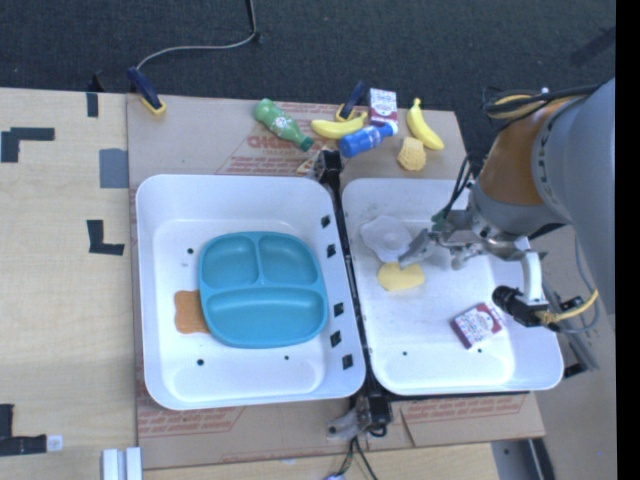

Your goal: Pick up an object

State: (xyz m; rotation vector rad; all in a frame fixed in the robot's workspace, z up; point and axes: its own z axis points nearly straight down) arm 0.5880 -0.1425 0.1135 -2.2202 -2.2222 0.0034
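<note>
Arm over the right bin, gripper (412, 256) low beside a yellow piece and a clear wrapper.

We see the grey arm (560, 158) enter from the right of the frame, its tip down in the right bin (440, 368), just above a pale yellow food piece (401, 278) and at the edge of a crumpled clear wrapper (385, 234); whether the hand is released or clenched we cannot tell, and nothing shows between its tips. A small red-and-white packet (477, 325) lies toward the lower right of that bin. In the left bin (160, 208), a blue divided tray (263, 288) rests over an orange slab (187, 312). Beyond the bins, at upper centre, lie a green bottle (281, 124), two toy bananas (337, 126) (424, 127), a blue bottle (362, 140) and a yellow lump (411, 153).
</note>
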